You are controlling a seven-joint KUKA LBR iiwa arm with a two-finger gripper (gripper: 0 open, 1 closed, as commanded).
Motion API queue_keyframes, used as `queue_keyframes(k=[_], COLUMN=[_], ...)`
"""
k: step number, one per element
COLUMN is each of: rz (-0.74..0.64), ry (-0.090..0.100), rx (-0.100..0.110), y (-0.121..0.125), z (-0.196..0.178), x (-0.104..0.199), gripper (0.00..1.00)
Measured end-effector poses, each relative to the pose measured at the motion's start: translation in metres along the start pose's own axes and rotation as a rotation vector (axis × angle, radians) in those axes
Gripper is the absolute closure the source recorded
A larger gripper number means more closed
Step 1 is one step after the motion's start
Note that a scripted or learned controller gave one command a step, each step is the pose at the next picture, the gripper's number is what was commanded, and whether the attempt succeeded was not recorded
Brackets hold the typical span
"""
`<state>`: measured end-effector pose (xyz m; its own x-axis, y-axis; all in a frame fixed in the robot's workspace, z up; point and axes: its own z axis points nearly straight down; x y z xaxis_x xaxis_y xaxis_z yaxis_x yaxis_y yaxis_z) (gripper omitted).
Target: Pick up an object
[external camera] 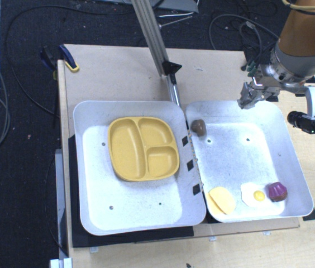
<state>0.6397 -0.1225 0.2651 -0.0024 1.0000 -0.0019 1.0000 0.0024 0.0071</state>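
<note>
In the camera view, the grey two-finger gripper (248,101) hangs over the far rim of the right white bin (291,149). I cannot tell its state. The nearest object, a small brown round lump (198,127), lies to its left, near the bin's far left corner.

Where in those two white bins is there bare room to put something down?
The right bin's middle is bare, between the brown lump and the front row. Crowded there: yellow slice, fried egg, purple piece. The left bin is bare in front of the yellow tray.
</note>
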Motion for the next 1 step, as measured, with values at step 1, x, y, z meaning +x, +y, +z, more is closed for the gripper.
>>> queue_keyframes(k=[1], rz=[-0.006], ry=[0.003], rx=[0.006], y=[-0.0031], z=[-0.0028], x=[0.0576], gripper=[1.00])
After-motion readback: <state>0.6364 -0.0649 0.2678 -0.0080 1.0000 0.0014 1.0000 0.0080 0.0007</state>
